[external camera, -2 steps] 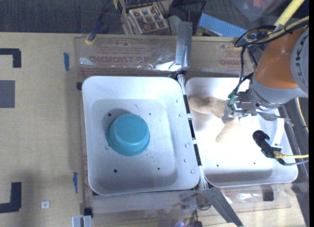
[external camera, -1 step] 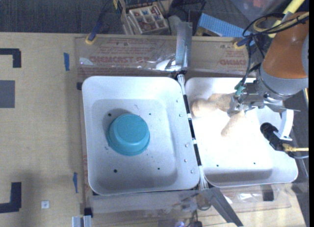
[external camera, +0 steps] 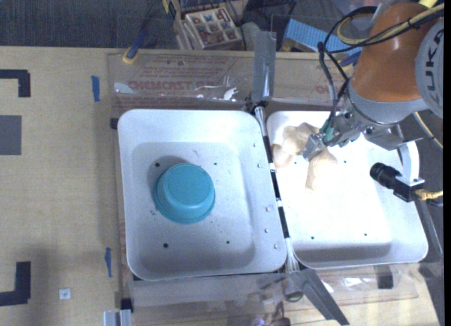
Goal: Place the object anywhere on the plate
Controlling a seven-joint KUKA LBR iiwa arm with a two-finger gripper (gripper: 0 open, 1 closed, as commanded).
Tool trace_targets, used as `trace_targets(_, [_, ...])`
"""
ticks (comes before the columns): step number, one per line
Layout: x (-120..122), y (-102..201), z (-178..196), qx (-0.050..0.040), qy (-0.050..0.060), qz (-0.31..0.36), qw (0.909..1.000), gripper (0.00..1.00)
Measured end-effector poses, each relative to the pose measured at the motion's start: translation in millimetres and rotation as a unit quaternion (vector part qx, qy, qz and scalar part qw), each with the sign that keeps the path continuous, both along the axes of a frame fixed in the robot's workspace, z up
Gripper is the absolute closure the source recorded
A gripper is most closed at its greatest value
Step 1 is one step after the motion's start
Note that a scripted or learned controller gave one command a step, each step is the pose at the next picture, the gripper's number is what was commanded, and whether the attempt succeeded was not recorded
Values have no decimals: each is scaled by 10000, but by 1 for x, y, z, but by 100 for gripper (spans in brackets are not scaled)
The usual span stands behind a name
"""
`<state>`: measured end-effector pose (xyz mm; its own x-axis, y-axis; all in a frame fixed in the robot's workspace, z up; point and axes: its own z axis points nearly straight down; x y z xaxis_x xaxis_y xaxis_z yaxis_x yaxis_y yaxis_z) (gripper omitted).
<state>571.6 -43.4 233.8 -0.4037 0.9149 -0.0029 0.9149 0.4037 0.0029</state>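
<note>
A round blue plate (external camera: 184,192) lies in the left white bin (external camera: 141,134), left of its middle. In the right bin (external camera: 366,240) a pale cream object (external camera: 294,140) lies in the far left corner, with a cream lobe (external camera: 318,170) trailing toward the bin's middle. My gripper (external camera: 316,147) hangs low over that object, right at its near edge, with the grey wrist and orange band (external camera: 391,43) above it. Overexposure washes out the cream shape, so its outline is vague.
A black cylindrical part (external camera: 390,179) with a cable sticks out over the right side of the right bin. The wall between the two bins (external camera: 276,191) runs between the object and the plate. Boxes and clutter stand beyond the far edge of the bench.
</note>
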Motion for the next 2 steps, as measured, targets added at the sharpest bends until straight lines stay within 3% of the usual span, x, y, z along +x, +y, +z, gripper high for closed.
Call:
trace_targets(1, [19,37,-5,-5,-8,1971,9804,100])
trace_targets(2, [38,91,-13,-8,-14,3873,9219,100])
